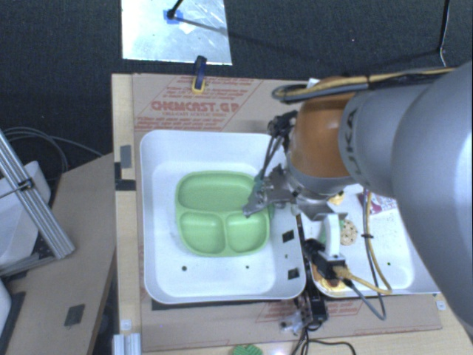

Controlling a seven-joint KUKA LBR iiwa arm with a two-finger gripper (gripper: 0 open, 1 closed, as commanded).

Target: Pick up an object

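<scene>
While the green tray (220, 213) lies flat in the left bin (159, 198), the gripper (260, 200) sits at its right rim; possibly touching, its grip unreadable. Nothing's lifted yet.

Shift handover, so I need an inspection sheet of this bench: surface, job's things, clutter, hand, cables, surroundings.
Surface: two white bins; left bin on printed cardboard.
Job's things: green divided tray lying in left bin; small items in right bin, partly hidden by the arm.
Clutter: yellow-and-blue clip above the cardboard.
Hand: hand over the tray's right edge; finger state unclear.
Cables: yellow and black cables across right bin.
Surroundings: shiny sheet on dark floor; metal frame at left.
</scene>
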